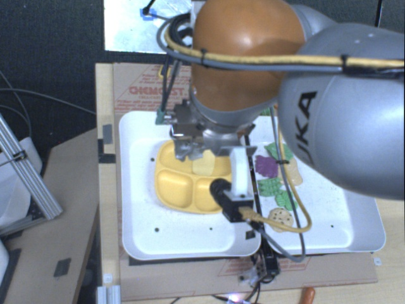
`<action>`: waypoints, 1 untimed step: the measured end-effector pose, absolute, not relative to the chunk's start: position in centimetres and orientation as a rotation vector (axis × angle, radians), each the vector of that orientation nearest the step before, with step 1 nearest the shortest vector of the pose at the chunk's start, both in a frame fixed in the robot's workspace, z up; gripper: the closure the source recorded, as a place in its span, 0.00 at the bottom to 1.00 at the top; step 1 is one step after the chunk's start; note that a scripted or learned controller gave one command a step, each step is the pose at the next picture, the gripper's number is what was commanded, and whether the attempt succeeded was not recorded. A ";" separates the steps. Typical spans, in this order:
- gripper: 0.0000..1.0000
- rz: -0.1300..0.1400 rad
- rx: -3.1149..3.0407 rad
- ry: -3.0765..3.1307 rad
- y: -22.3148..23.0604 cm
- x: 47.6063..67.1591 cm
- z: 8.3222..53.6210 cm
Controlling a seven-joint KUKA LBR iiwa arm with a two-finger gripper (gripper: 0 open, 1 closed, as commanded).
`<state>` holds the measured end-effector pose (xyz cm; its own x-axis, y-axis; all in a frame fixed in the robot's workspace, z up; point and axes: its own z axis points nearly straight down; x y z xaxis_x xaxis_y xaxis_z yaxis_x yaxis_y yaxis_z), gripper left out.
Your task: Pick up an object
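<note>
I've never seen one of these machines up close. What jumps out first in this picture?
The big grey arm with its glossy orange band dominates, reaching in from the right and hanging over the white bins. Beneath it, in the left bin, lies a bright yellow divided tray, with the gripper low over its far edge. Right of the tray sit small toy foods: purple grapes, green leafy pieces and a speckled cookie.
</note>
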<state>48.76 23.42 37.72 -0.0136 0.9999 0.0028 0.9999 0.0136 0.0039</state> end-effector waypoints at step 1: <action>1.00 0.008 2.199 2.242 23.4 48.8 38.8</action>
